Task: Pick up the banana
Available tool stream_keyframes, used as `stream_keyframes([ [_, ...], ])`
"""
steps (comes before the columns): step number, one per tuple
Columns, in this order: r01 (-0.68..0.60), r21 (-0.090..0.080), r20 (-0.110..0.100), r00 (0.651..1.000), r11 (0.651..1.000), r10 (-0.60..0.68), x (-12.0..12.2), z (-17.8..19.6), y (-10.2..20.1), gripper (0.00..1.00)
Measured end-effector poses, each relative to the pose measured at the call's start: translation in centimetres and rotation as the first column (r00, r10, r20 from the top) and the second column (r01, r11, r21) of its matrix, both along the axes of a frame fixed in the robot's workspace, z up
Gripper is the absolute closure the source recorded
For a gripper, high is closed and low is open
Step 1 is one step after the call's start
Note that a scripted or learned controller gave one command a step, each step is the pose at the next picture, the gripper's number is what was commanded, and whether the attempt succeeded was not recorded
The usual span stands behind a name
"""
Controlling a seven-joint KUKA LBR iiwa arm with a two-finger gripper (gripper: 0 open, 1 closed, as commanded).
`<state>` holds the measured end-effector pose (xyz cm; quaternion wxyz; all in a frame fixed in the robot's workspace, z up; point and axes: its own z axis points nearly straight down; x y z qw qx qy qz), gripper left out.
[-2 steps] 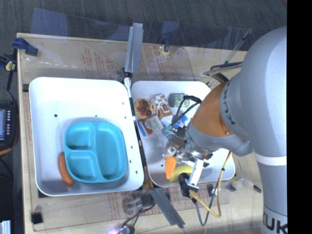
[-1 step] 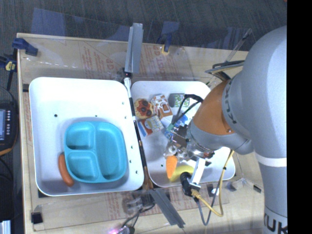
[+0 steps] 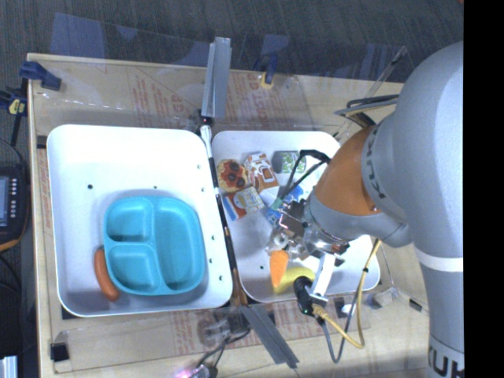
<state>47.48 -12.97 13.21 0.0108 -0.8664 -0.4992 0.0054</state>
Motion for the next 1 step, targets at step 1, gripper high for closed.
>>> stream_keyframes([
  [1,0.499,-0.011,0.01,0.867,0.867,-0.499,0.02,-4.22,0.5,1.0],
])
